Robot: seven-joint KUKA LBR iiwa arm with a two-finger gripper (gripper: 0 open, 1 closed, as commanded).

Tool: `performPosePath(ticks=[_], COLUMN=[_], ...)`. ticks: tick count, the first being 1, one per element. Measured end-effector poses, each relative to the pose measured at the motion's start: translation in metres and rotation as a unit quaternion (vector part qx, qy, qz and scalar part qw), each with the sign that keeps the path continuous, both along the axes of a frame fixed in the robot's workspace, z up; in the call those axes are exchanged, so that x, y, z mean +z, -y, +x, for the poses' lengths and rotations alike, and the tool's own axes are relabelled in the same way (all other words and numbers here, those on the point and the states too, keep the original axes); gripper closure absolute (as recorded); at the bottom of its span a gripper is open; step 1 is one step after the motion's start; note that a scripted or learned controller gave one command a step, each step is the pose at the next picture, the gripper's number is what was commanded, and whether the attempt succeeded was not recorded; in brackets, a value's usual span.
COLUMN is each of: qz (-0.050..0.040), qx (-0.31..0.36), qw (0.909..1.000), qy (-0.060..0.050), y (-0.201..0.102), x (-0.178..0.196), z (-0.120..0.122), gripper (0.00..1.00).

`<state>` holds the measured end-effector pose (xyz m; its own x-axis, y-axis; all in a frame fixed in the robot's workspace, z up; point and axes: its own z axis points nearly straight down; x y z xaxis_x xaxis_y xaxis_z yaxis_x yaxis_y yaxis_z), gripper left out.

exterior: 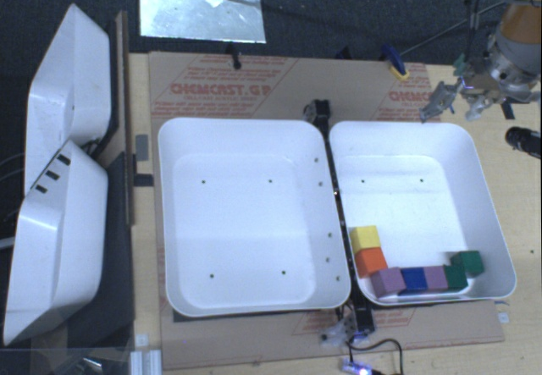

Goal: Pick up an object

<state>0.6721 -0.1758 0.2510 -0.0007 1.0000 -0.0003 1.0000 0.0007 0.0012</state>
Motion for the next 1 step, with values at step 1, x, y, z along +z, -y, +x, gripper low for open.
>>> performPosePath(ticks=[1], qz=[0.0011], qx=[0.001], qw=[1.0000], qy=[-0.004], y=[-0.0238], x=[-0.1071], z=[0.0005], gripper=[0.00])
